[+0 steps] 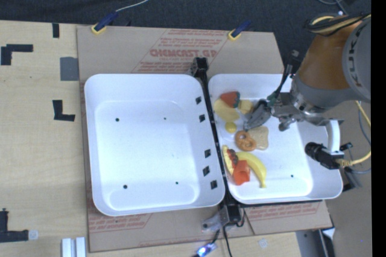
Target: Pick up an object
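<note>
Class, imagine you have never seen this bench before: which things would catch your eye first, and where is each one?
The bright heap of toy food in the right bin draws the eye first: a yellow banana, a red piece beside it and a brown doughnut above them. The grey arm with its orange band reaches in from the right, its gripper over the heap.

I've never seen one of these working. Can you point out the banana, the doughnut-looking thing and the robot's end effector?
banana [258,168]: camera view, middle of its curve.
doughnut [244,140]: camera view, on its ring.
end effector [256,117]: camera view, between its fingertips.

Single fixed camera above bench [36,129]; looks down aslant; both bins [145,84] framed.
</note>
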Available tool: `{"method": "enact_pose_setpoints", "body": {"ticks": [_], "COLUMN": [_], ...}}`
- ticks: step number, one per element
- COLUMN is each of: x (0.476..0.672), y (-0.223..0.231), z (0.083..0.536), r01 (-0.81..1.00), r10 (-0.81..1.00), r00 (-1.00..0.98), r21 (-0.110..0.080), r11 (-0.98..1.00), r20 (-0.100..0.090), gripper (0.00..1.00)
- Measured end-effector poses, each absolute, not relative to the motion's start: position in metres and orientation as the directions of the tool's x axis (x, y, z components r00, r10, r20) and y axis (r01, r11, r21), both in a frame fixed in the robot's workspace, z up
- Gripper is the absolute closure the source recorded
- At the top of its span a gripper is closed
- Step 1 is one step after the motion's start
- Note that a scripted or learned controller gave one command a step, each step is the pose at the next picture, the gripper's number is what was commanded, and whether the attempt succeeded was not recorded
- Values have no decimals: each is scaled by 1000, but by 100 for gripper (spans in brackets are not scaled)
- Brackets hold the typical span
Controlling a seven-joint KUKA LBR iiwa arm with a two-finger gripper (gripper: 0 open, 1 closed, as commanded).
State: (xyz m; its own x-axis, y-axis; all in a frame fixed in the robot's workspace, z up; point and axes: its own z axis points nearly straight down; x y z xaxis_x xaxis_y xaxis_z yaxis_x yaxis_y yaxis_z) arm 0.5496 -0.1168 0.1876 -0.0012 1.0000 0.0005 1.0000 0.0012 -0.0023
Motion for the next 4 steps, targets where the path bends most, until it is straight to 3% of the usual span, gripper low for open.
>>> {"method": "enact_pose_setpoints", "body": {"ticks": [1, 2, 3, 4], "x": [563, 606, 643, 670], "y": [-150, -141, -217, -199], "z": [91, 86, 86, 85], "r01": [1000, 1000, 1000, 1000], "r10": [1000, 1000, 1000, 1000], "r00": [3, -3, 2, -3], "r21": [-6, 1, 5, 2], "r11": [-3, 3, -2, 3], "r20": [1, 0, -3, -1], "gripper": [0, 0, 0, 0]}}
